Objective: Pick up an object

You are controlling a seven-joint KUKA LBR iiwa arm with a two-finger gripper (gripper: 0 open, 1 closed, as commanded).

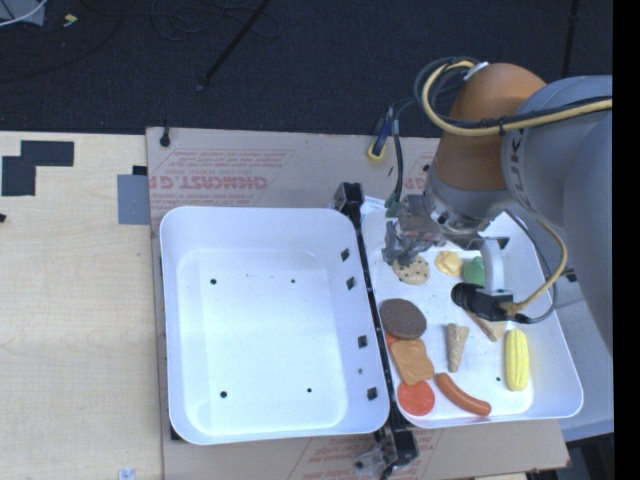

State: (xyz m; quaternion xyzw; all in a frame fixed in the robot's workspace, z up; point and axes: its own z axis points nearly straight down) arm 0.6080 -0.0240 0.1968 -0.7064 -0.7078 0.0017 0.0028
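Pale toy cookie (411, 268) sits right under the gripper (405, 248), looks light and hard, best pinched by its edges; I cannot tell the gripper's grasp.

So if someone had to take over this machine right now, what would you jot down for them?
Hand: low in the right bin, at its far end, over a speckled cookie. Grip state unclear.
Toy foods all lie in the right bin: brown patty, orange slab, red disc, sausage, corn cob, cone, yellow piece, green piece.
Done: nothing visibly lifted.
Left: grasp and raise one item.
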